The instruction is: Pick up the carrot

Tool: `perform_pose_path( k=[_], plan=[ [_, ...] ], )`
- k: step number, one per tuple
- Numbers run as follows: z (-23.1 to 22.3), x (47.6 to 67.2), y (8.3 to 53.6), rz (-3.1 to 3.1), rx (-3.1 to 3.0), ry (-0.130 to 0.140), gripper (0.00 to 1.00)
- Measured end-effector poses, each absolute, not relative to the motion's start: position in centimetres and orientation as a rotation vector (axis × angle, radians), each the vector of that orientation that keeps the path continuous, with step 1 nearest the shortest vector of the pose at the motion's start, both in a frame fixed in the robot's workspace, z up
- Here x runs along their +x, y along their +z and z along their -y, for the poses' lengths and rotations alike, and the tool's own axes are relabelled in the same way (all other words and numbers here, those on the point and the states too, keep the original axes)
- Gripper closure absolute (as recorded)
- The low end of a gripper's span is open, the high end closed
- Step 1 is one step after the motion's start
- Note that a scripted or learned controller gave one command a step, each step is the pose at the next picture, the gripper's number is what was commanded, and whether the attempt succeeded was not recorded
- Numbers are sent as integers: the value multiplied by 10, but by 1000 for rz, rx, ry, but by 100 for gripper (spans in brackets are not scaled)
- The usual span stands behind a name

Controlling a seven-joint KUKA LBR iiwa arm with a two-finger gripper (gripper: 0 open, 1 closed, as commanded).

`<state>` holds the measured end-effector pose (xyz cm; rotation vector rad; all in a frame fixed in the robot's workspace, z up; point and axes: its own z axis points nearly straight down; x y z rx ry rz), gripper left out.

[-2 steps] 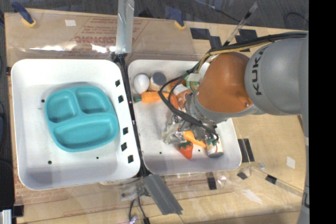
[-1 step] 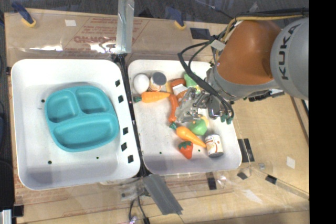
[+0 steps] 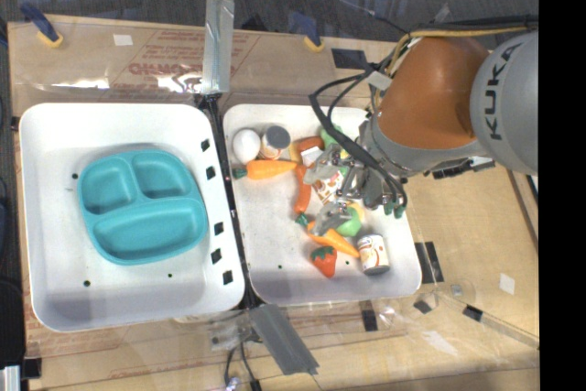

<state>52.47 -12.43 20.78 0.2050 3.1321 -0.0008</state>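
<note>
The carrot lay on the floor of the right bin, near its upper left corner, stretched roughly left to right with its green end toward the divider. It rested just below a white egg and a small can, and nothing was lifting it; the pick had not been made.

The gripper stood over the middle-right of the same bin, well apart from the carrot and above a crowded heap of toy food that included a strawberry, a second small can and several orange and green pieces. Its state could not be told: the wrist and cables masked it, and no item was seen held.

The left bin held a teal divided plate.

Judgement: the task stood at an early stage. Reaching across to the carrot, closing on it and lifting all remained. Other orange pieces in the heap risked a mistaken target.
</note>
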Motion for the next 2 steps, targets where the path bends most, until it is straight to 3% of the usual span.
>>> perform_pose_path(
  k=[1,2],
  plan=[
    [125,497,92,-3130,251,0,0],
    [123,498,102,-3130,236,0,100]
  ],
)
